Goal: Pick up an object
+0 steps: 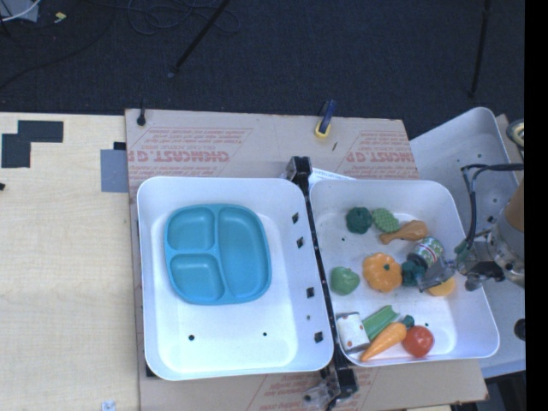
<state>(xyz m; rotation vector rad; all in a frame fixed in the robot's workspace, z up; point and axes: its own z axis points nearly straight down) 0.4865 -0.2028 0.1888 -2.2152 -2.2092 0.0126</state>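
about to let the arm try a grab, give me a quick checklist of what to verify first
1. Two-finger gripper over the right white bin: ok.
2. A thing between its fingers: cannot tell.
3. Targets nearby, small striped can and yellow piece: ok.
4. Room around them: not ok, orange toy pumpkin crowds close.
5. Blue divided plastic tray lies in the left white bin, out of the way: ok.

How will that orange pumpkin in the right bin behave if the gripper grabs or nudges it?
The pumpkin looks round and glossy, so it may roll or slip between fingers. It probably is light, hollow plastic. The green pepper sits close, so a nudge could bump it.
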